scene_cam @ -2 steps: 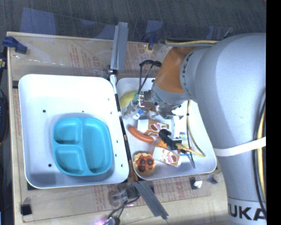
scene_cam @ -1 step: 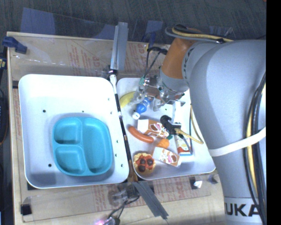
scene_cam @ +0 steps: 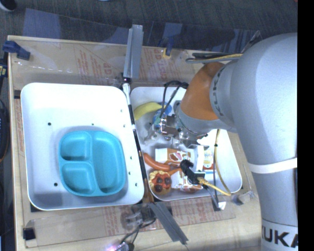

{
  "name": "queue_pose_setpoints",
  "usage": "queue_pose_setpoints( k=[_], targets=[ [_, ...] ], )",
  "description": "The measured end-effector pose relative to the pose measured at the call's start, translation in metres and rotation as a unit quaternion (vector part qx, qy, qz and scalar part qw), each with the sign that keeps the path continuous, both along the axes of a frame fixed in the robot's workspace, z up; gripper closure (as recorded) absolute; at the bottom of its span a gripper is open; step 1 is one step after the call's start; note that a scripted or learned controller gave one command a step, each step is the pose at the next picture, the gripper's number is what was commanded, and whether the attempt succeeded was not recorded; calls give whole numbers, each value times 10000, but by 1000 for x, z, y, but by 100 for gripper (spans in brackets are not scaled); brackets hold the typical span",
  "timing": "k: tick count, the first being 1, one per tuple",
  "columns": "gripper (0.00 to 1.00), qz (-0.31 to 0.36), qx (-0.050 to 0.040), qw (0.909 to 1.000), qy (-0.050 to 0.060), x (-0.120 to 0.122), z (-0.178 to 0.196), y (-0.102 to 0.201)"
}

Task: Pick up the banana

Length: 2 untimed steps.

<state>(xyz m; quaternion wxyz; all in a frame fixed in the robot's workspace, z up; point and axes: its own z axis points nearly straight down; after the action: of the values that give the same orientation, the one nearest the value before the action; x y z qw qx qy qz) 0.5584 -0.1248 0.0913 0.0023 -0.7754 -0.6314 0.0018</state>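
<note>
Banana [scene_cam: 146, 109] lies at the far left corner of the right bin [scene_cam: 235, 178], its long axis running roughly nine to three. The gripper [scene_cam: 170, 125] hangs just beside it, toward four o'clock. Toy food [scene_cam: 162, 163] and a small box [scene_cam: 163, 154] crowd the bin's six o'clock end. The blue tray [scene_cam: 91, 162] sits in the left bin [scene_cam: 36, 101].

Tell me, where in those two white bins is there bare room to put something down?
The left bin has bare white floor all round the blue divided tray, widest along its far wall and left side. The right bin is crowded: the banana lies at its far left corner, packets and toy food fill the near part, and the arm hangs over the middle.
</note>
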Motion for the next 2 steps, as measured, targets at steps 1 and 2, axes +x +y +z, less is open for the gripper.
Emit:
queue_pose_setpoints(
  k=[1,2],
  targets=[
    [0,997,-4,9950,-25,52,49,-55],
    [0,1189,4,9929,-18,74,93,-3]
  ],
)
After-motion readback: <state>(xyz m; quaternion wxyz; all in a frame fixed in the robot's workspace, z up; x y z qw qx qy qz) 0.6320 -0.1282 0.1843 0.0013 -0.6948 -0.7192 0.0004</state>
